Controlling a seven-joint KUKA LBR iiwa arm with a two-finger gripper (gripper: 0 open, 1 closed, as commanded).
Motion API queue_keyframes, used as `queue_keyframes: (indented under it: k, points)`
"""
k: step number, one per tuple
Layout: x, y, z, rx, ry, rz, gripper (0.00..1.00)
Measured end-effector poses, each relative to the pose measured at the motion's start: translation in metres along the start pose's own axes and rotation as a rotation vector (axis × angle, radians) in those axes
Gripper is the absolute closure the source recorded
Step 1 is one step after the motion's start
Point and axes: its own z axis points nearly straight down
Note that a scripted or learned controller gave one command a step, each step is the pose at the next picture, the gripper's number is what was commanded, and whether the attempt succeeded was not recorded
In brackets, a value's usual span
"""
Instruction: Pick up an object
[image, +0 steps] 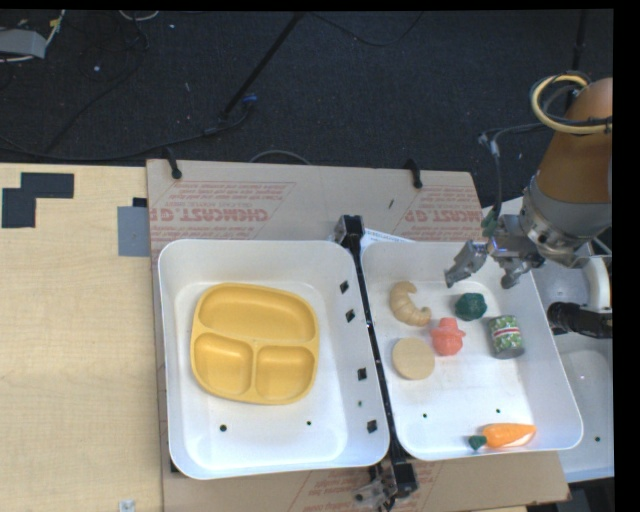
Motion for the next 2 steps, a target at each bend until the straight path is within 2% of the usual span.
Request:
queue_keyframes:
  k: [1,2]
  points:
    - [0.0,0.002,-0.007,-0.011,-0.002,-0.002,0.0]
    - [-0.007,0.001,0.058,-0.005,-0.001,-0.001,0.0]
